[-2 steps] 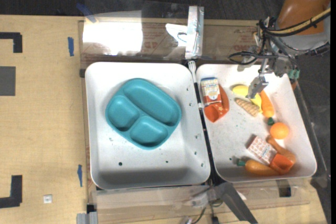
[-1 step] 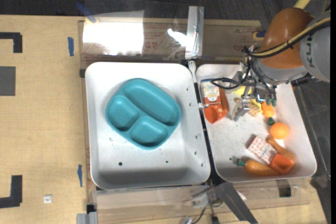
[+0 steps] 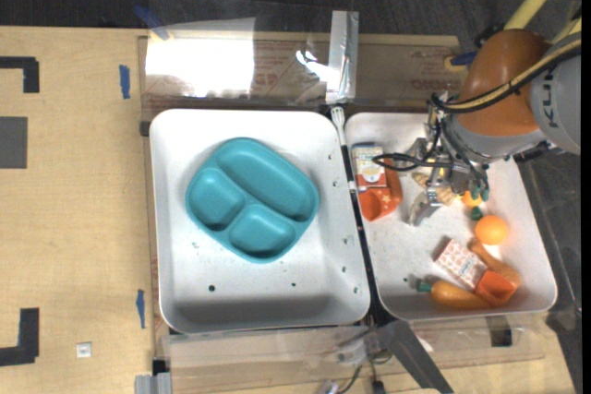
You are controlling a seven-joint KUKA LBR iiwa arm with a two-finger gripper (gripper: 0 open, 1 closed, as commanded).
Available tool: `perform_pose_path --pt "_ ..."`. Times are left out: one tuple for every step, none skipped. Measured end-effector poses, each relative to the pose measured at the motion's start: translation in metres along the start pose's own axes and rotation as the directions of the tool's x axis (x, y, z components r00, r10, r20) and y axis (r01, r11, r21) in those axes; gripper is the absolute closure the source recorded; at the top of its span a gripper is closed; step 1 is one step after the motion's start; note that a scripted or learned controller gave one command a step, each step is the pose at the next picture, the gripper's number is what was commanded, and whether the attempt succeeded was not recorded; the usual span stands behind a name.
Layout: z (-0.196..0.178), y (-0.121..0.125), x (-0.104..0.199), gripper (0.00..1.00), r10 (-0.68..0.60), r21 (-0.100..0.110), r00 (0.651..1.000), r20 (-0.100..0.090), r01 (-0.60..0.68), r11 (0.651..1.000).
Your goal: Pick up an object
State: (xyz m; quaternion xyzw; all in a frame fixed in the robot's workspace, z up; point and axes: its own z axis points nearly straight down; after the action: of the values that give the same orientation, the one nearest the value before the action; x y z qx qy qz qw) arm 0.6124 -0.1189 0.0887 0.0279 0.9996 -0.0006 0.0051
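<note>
My gripper (image 3: 428, 201) hangs low over the middle of the right bin (image 3: 536, 198), under the grey arm with its orange band (image 3: 499, 74). It is just right of a red and white carton (image 3: 377, 187) that lies by the bin's left wall. An orange ball (image 3: 491, 229) sits to the gripper's right. In the bin's front part lie a small patterned box (image 3: 459, 263), a carrot (image 3: 457, 295) and another orange piece (image 3: 500, 282). A small tan item (image 3: 450, 195) and bits of green and orange (image 3: 476, 197) lie close against the gripper, partly hidden by it.
The left bin (image 3: 175, 281) holds a teal divided plate (image 3: 251, 198). A clear plastic sheet (image 3: 240, 60) and a metal bracket (image 3: 342, 55) stand behind the bins. Black cables (image 3: 406, 161) trail from the wrist over the carton.
</note>
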Motion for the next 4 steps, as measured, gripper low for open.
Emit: perform_pose_path --pt "-0.015 0.0 -0.005 1.0 -0.002 0.003 1.0 0.016 0.002 1.0" --pt "-0.133 0.041 -0.044 1.0 0.028 -0.002 1.0 0.01 -0.027 1.0" --pt "-0.141 0.041 -0.044 1.0 0.027 -0.002 1.0 0.012 -0.027 1.0" --pt "-0.154 0.042 -0.046 1.0 0.025 -0.001 0.999 0.024 -0.025 1.0"
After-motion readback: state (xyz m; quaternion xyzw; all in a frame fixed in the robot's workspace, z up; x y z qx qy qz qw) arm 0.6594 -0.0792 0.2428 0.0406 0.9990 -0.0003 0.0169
